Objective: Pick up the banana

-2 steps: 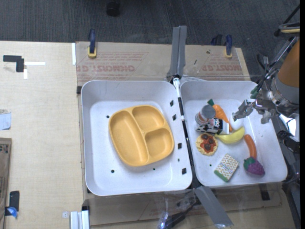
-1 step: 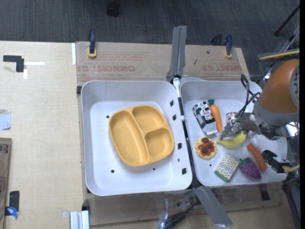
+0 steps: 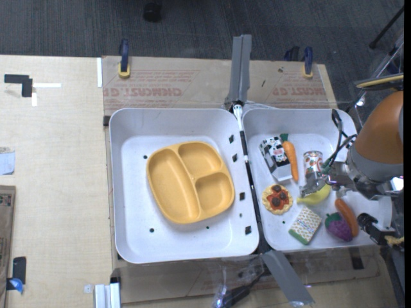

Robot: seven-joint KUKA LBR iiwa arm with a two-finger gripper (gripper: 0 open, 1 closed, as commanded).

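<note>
The banana point(image 3: 316, 196) lies in the right bin point(image 3: 321, 126), toward its right side, a small yellow curve just right of the pizza slice point(image 3: 277, 199) and above the cracker point(image 3: 305, 224). The gripper point(image 3: 314, 183) is directly over it, its metal fingers reaching down onto the banana's upper edge; whether the jaws are closed on the fruit or merely resting against it cannot be told from this angle. The grey arm point(image 3: 379, 140) with its orange band comes in from the right edge above the bin's right wall. Around the banana, a carrot point(image 3: 292, 160) lies upright along the bin's middle, touching a black-and-white carton point(image 3: 275, 153) on its left. To the lower right sit a sausage point(image 3: 347, 215) and a bunch of purple grapes point(image 3: 336, 227), close together near the bin's corner. The left bin point(image 3: 128, 191) holds a yellow divided plate point(image 3: 190, 181) with three compartments, set near its centre. Both bins rest on a cardboard sheet point(image 3: 173, 82) held by two clamps point(image 3: 123, 64) at its far edge.
</note>
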